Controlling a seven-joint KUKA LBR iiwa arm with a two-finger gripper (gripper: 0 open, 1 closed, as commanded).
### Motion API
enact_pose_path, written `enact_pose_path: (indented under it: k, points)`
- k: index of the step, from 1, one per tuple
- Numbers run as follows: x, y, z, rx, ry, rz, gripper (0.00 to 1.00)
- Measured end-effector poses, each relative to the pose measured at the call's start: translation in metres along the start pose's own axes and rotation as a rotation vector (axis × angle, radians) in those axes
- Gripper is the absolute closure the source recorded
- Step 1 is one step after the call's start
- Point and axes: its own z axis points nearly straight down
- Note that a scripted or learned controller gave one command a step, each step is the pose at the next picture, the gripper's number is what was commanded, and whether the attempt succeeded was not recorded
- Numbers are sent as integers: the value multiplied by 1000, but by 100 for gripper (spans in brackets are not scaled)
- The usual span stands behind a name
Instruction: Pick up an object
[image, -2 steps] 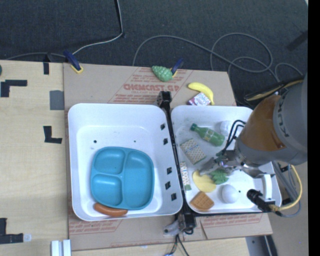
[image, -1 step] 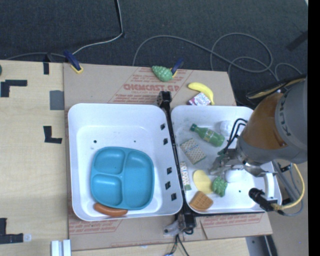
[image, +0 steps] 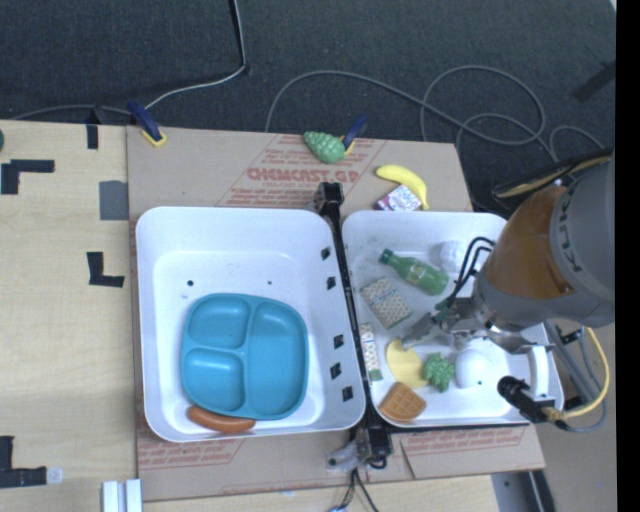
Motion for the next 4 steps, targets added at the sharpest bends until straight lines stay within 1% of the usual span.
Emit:
enact_pose_path:
  k: [1, 2, 3, 4]
  points:
    - [17, -26, 12, -7, -4, 2, 0]
    - [17, -25, 2, -7, -3, 2, 100]
    - [-5, -28, -102, 0, -2, 2, 100]
    - [-4, -28, -102, 1, -1, 2, 0]
